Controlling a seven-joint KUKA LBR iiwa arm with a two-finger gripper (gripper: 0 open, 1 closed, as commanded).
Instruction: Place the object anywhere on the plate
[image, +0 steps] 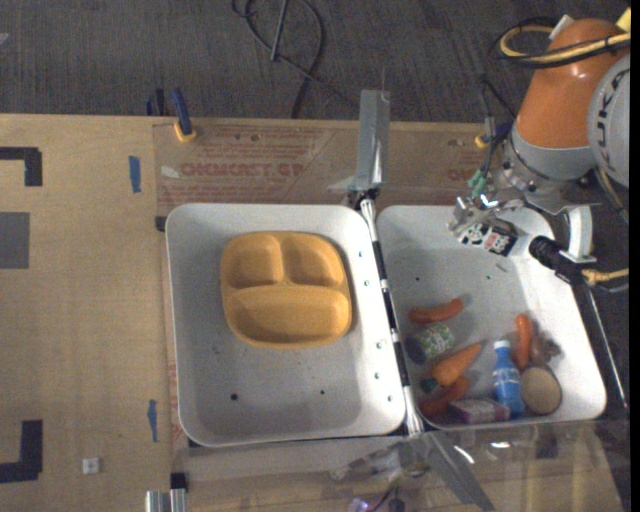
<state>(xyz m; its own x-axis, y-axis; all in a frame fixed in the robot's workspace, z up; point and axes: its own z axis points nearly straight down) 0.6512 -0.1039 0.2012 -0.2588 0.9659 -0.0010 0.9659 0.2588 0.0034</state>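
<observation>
Orange plastic, that's the plate (286, 288), sitting in the far half of the left bin (190, 330), three compartments up and nothing on it yet. It lies a touch toward the divider (372, 215), presumably so a reach from the right comes up short of nothing.

Over on the right, the arm (565, 100) hangs above the far edge of the right bin (575, 345), and the claw (482, 222) hovers over that bin's far corner by the divider. Whether it is apart or together, I cannot tell; the wrist and its clutter blur it. No object is visible between the tips, so I read this as a pick not yet made.

The candidates are all bunched at the near end of the right bin: a carrot (457, 364), a second orange piece (436, 311) further up, a small green can (432, 342), a blue bottle (506, 377), a round brownish piece (541, 389), a purple box (478, 409). Which one is the target, I can't say. They're well apart from the claw.

What's in the way? The pile itself: pieces touch or overlap near the corner, so a clean grip looks awkward there. The lone orange piece stands freer. Then the divider and both rims must be cleared to cross left. A cable (570, 268) trails over the right rim too.
</observation>
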